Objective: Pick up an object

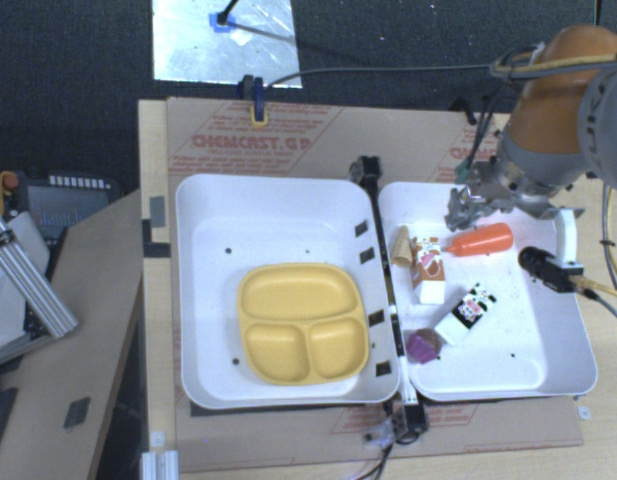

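The gripper [466, 211], its grip state impossible to tell, hovers in the right bin [548, 368] at ten o'clock of the orange carrot [480, 240]; centre over it before descending.

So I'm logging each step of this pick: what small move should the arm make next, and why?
Probably a short drop straight down. The gripper hangs over the right bin, just above the left end of the orange carrot, which lies flat and apart from the small carton. Lowering there seems the nearest chance to grasp something.
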Controlling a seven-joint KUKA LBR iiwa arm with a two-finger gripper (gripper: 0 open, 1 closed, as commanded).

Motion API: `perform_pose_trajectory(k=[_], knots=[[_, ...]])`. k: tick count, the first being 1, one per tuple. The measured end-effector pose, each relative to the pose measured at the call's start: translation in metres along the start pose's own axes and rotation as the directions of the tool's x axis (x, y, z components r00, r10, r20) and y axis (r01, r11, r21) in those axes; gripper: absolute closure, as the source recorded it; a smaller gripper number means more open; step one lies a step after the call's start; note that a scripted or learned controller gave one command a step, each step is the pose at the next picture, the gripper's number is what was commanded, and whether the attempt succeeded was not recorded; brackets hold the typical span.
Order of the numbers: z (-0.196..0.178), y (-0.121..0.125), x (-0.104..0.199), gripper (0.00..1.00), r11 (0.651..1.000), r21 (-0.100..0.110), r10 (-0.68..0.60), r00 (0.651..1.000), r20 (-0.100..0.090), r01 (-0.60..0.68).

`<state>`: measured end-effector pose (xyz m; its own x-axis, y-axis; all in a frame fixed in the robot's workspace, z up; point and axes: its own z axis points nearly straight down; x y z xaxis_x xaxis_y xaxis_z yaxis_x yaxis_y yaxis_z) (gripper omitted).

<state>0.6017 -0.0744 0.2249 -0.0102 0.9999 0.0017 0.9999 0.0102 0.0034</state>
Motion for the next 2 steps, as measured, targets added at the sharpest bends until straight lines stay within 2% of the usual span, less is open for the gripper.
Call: perform_pose_trajectory(k=[2], knots=[[-0.005,0.006,0.09,1.0,1.0,0.002,0.001,1.0,0.0,-0.001]])
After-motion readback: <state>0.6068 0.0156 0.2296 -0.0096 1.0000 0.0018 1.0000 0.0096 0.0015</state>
